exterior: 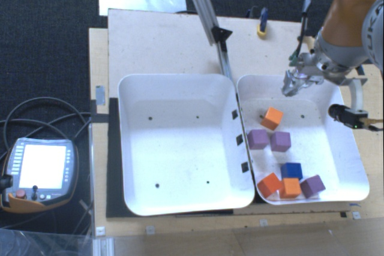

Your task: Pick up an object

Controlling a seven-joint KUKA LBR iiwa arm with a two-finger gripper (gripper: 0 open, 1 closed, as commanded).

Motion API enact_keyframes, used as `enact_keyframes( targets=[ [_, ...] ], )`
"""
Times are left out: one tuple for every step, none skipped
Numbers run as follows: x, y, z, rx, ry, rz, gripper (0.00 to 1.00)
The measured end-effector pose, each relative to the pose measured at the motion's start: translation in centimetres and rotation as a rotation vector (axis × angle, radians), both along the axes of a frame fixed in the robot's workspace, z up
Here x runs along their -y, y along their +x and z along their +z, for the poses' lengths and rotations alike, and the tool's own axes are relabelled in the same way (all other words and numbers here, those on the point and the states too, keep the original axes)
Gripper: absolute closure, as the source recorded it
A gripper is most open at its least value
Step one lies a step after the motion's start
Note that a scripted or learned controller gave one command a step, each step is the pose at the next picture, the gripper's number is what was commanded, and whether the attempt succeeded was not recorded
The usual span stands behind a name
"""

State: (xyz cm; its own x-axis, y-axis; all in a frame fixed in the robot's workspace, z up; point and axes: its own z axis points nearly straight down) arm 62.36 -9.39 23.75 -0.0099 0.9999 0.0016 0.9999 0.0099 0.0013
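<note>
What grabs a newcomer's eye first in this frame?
The arm's orange band at upper right, with the gripper over the right bin. Next, the coloured blocks inside that bin: an orange block alone, two purple blocks side by side, and a mixed cluster at the near edge.

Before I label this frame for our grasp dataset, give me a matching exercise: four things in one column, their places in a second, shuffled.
Things:
1. blue cube
2. lone orange cube
3. gripper
4. teach pendant

Places:
A. off the bench, at the view's left
B. above the right bin's far part
C. right bin, nearest the gripper
D. right bin's near cluster, between orange and purple cubes

Pairs: 1-D, 2-C, 3-B, 4-A
</note>
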Motion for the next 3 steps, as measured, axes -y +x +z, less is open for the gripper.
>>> enact_keyframes(
  targets=[
    [-4.8, 2.0, -0.2, 0.002, 0.0, 0.0, 1.0],
    [-9.5, 2.1, 0.1, 0.002, 0.0, 0.0, 1.0],
    [-14.6, 3.3, -1.1, 0.001, 0.0, 0.0, 1.0]
  ],
)
